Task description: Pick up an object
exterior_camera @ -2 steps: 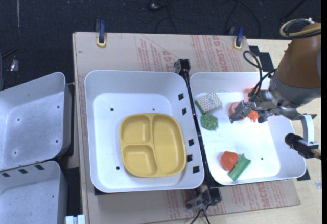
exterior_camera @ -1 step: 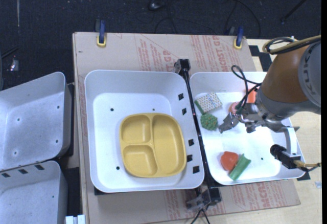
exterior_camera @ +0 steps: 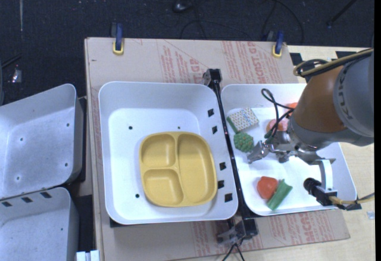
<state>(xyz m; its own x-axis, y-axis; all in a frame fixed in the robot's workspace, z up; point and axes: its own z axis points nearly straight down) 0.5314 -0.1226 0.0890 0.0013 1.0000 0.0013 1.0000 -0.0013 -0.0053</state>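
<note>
We see the end effector (exterior_camera: pixel 260 153) spread wide, holding nothing, just beside the round green leafy toy (exterior_camera: pixel 243 141), apparently lining up a grasp.

Tray (exterior_camera: pixel 177 168) in L bin (exterior_camera: pixel 119 105); R bin (exterior_camera: pixel 253 92) holds small items.

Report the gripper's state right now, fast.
Gripper: over the right bin, beside the green bumpy object; nothing seen between its fingers; open or shut cannot be told.
</note>
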